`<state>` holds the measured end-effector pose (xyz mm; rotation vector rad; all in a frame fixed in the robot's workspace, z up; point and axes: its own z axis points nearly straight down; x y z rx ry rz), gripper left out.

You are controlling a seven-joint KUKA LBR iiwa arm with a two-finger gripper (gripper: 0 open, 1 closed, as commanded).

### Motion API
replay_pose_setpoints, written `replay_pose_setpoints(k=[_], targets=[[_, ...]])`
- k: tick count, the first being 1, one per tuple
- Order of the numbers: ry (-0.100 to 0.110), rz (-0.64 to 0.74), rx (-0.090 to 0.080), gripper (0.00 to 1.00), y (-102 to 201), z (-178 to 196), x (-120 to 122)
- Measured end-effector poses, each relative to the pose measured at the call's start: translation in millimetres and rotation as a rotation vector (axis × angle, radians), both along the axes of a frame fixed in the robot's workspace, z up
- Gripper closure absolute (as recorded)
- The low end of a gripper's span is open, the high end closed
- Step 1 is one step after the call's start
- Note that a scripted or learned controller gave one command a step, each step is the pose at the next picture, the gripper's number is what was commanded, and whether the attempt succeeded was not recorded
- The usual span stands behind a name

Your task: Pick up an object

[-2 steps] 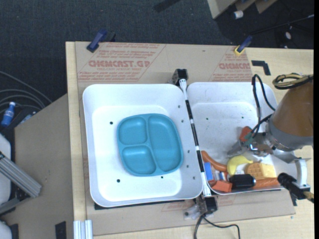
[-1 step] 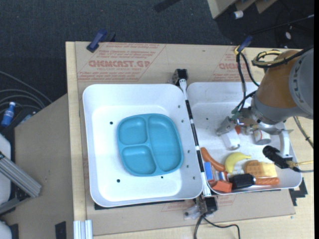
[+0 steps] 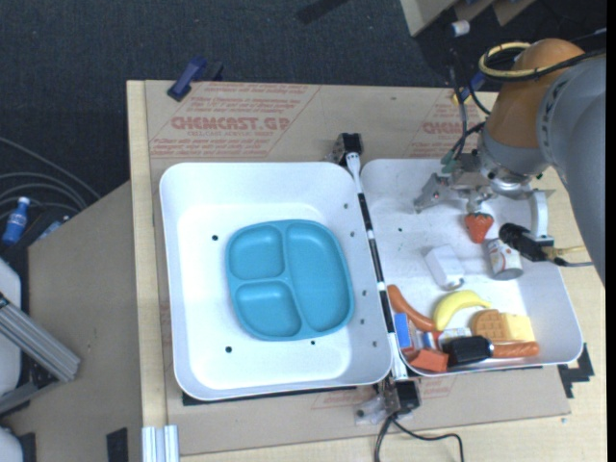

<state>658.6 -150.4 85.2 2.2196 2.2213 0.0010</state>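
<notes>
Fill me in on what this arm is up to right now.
The arm's gripper is lowered into the far end of the right bin, just above a small strawberry; whether it has hold of it can't be told. A banana, a white block and other toy food lie nearer in that bin. The left bin holds a blue divided plate.

Smooth glossy blue plastic plate [image 3: 288, 279], glossy white plastic bins [image 3: 183, 258], matt printed cardboard bench [image 3: 241, 114]
</notes>
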Motion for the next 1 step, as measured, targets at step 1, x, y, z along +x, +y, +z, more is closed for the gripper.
replay_pose_setpoints(k=[1], targets=[[-0.001, 0.0, -0.001, 0.0, -14.7, -0.1, 8.2]])
